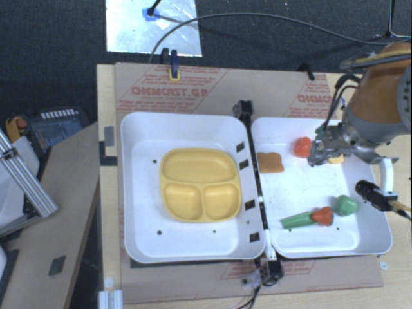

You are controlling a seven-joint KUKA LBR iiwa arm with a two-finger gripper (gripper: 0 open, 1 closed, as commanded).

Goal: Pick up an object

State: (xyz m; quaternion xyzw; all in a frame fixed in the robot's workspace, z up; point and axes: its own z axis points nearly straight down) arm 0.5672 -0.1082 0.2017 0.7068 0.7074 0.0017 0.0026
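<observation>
The right bin (373, 237) holds several small items. A round orange-red piece (302, 147) lies near its back. A flat brown piece (270, 163) sits by the bin's left wall. A green-and-red carrot-shaped piece (306, 218) and a green lump (346, 205) lie toward the front. My gripper (319, 154) is low over the bin, just right of the orange-red piece, touching or nearly so. A bit of a yellow item (336, 160) peeks out on the gripper's right, mostly hidden by it. Nothing visibly hangs from the gripper.
The left bin (138, 192) carries a yellow divided plate (199, 184). A black divider with clips (252, 172) runs between the bins. The arm's grey and orange body (380, 102) overhangs the right bin's back right corner. A black part (373, 194) juts over its right wall.
</observation>
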